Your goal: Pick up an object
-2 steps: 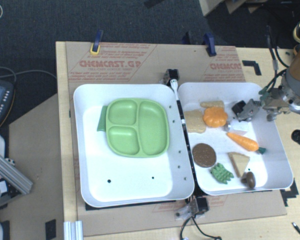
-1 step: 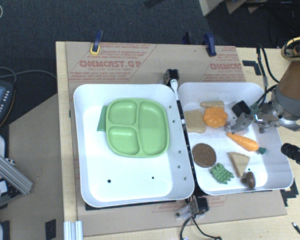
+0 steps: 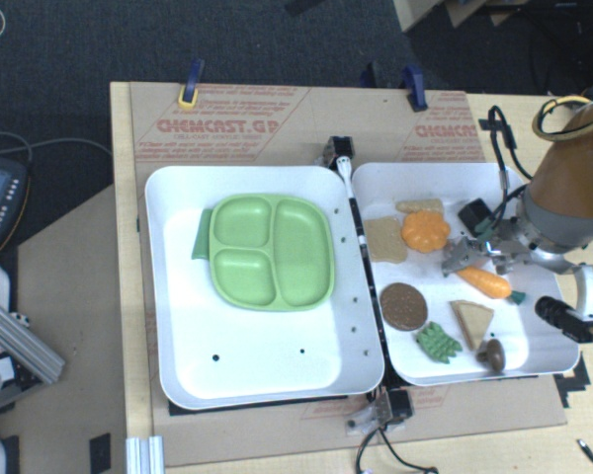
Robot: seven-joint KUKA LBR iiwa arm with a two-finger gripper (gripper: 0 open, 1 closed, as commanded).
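Carrot point(image 3: 486, 282) is the item lying closest to the jaws point(image 3: 466, 257) on my feed: an orange one with a green tip, angled across the right bin point(image 3: 474, 174) and just below and right of the gripper hardware. The arm point(image 3: 571, 191) comes in from the right side, grey wrist under an orange band, with cables looping above it. I see the jaws low over the right bin, between the carrot and a small orange pumpkin-like piece point(image 3: 425, 230), but the dark metal parts blur together and I cannot tell whether they are spread or closed, or whether anything sits between them.

Around them I count the other pieces in the right bin. A tan flat square point(image 3: 385, 240) lies touching the pumpkin's left side, and a pale strip point(image 3: 420, 205) sits just above the pumpkin. A round brown patty point(image 3: 404, 306) lies toward the bin's left wall. Below it sits a green leafy piece point(image 3: 438, 343), beside a tan wedge point(image 3: 471, 320), with a small dark brown lump point(image 3: 492, 356) near the front rim.

The left bin point(image 3: 178, 344) holds a light green divided plate point(image 3: 272, 252) with three compartments, set toward its upper middle. Both bins rest side by side on the cardboard-covered tabletop point(image 3: 277, 121), which is clamped at the far edge.
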